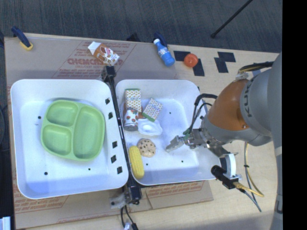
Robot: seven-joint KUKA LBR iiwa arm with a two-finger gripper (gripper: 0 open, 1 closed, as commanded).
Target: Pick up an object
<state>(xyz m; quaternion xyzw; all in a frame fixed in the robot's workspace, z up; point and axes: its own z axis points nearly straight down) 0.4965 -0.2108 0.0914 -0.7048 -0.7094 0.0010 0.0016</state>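
Since no single object is named, the cookie (147,147) lying flat near the front edge of the right bin (192,172) can be judged the handiest target: light, stiff and brittle, best pinched gently across its rim, whereas the corn cob (136,161) just beside it at the front-left corner looks rounded and likely to roll. Small cartons (133,101) are clustered toward the rear-left corner, and a green divided plate (73,128) fills the left bin (19,143). Nothing is held by the end effector (173,145), which hovers low over bare floor toward the right wall with its fingers seemingly drawn nearly together.

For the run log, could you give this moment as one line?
gripper: over right bin, nothing held | nearest: cookie | corn: untouched
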